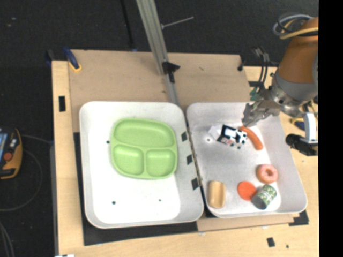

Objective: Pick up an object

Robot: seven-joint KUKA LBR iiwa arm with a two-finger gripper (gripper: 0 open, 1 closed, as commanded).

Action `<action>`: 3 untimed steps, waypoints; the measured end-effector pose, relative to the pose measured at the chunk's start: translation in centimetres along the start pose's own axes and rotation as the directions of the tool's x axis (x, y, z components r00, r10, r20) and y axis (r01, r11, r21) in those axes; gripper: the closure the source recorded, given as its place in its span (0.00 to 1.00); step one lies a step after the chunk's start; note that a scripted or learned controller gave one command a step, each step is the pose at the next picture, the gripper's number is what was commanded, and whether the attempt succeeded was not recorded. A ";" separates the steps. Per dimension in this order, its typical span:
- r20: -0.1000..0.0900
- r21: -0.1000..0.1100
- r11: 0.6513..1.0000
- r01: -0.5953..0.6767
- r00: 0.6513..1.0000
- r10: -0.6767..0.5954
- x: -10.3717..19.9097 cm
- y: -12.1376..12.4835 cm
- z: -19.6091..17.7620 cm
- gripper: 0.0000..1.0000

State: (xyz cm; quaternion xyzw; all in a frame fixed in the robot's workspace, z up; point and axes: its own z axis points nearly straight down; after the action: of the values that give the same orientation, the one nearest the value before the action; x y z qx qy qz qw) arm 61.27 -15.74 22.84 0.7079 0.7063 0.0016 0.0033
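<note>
One orange carrot [253,137] lies just below the fingers [250,118], whose spread I cannot tell.

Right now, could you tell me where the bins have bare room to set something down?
Left bin: bare floor around the green plate, widest along the near edge. Right bin: bare in the middle. Crowded near the doughnut, can and tool.

A: What does the arm [300,52] look like?
B: A bulky rounded orange-tan section, grey metal below it near the wrist.
A: Any cables?
B: Pale looped cables [292,23] on top, dark wires along its left side.
A: And the hand [252,115]?
B: Grey, narrow, tapering downward.
</note>
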 end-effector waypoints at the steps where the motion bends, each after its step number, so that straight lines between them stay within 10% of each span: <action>1: 0.000 0.001 1.000 0.004 1.000 -0.004 -0.2 0.1 -3.8 1.00; 3: -0.003 0.005 1.000 0.010 1.000 -0.010 9.9 1.4 -3.4 1.00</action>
State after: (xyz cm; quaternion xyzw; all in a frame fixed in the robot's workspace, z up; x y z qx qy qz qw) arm 62.68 -5.85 26.22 0.7044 0.7098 0.0010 0.0006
